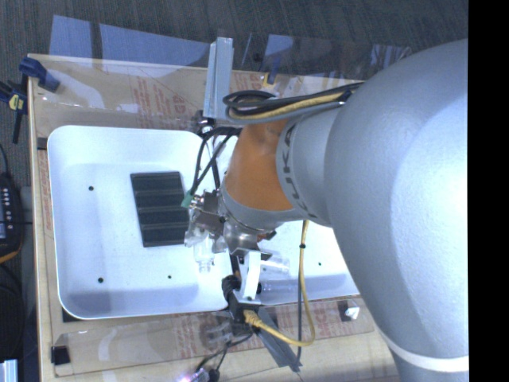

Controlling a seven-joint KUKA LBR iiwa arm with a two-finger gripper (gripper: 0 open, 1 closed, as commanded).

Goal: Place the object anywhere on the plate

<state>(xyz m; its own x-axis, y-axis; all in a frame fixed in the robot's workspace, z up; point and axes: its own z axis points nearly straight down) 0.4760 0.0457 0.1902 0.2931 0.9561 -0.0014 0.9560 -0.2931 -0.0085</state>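
Camera view showed you a dark ribbed slab [161,208], seemingly stiff and light, best gripped across its narrow width; the end effector's [208,241] state was unclear.

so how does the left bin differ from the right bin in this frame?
The left bin lies almost wholly in sight; the right bin is mostly hidden under the arm, with just a strip of its floor showing. The left bin holds a dark ribbed plate; the right bin's contents cannot be judged. Both are shallow and white.
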